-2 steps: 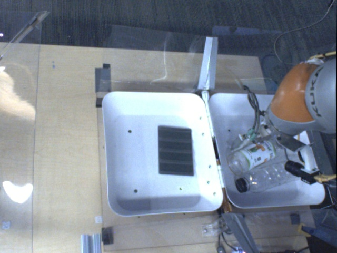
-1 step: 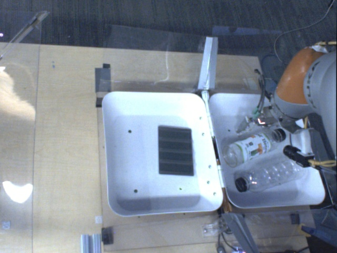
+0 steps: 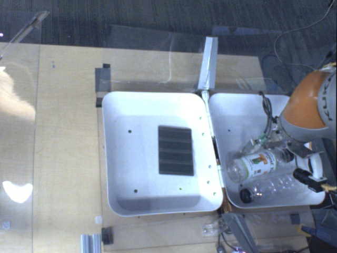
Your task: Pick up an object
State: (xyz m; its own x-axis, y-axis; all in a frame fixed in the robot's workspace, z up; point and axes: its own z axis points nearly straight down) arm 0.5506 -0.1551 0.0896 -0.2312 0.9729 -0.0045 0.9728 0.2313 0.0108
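camera view shows the likeliest pick target, a clear bottle (image 3: 254, 165) w/ a green-and-white label, lying on its side in the right bin (image 3: 231, 115), lower half. its long axis runs roughly left-right w/ a slight tilt, left end lower, toward the bin divider. just below it lies a second clear bottle (image 3: 266, 187) w/ a black cap at its left end, also on its side, touching or nearly touching the first; hard to tell, both transparent. the gripper (image 3: 274, 141) sits right over the labelled bottle's right end, so the bottle extends leftward from it. whether the pincer is spread or pinched can't be told, wrist hardware blocks it. grey arm w/ orange band (image 3: 305, 107) comes in from the right. left bin (image 3: 121, 141) holds a dark ribbed rectangular block (image 3: 175, 150), well apart. judgement: a clean grab needs the closing direction across the bottle's short axis.
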